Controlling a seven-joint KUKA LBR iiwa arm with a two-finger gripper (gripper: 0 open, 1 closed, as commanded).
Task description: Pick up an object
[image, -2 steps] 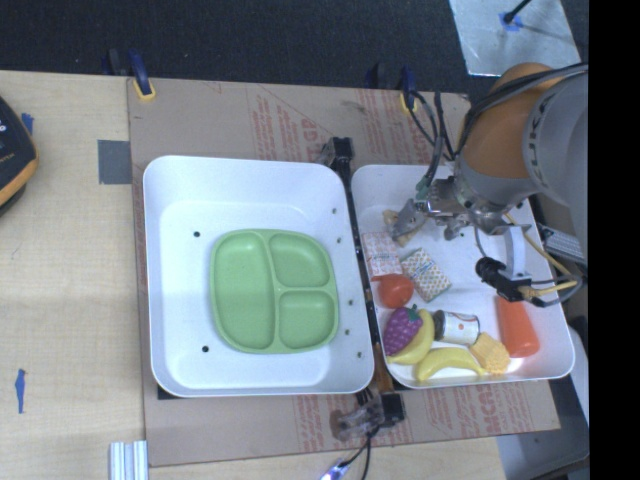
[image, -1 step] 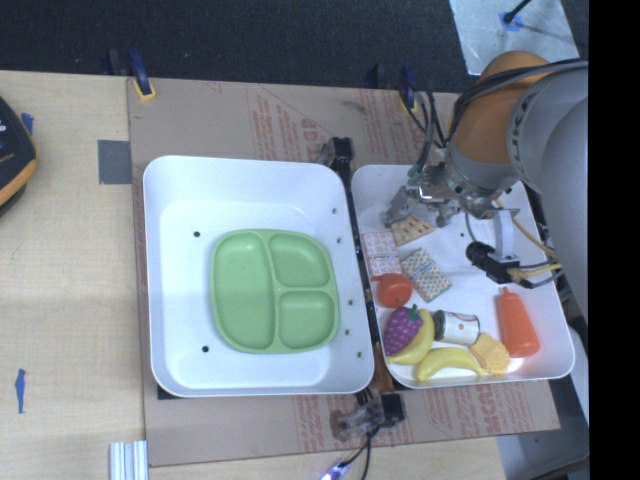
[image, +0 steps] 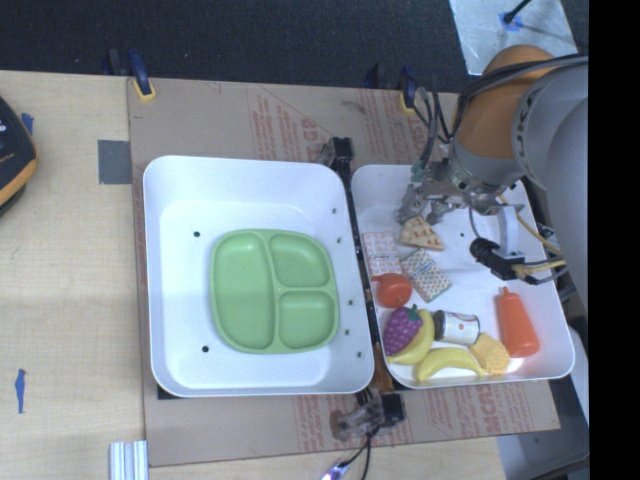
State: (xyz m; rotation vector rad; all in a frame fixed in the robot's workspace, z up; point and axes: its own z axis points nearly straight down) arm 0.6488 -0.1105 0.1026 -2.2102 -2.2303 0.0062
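The right bin point(image: 560, 363) at the right of the frame contains the loose items. A tan waffle-textured wedge point(image: 422, 234) lies near its upper middle, just below the hand point(image: 425, 203). A pale checked cracker point(image: 430, 277) sits just below the wedge, tilted. A red tomato point(image: 393, 289) lies at the bin's left wall. A purple grape bunch point(image: 402, 328) touches a yellow banana point(image: 432, 353) at lower left. A small bottle point(image: 458, 326) lies on its side beside them. An orange bottle point(image: 516, 323) lies toward the right, cap uppermost.
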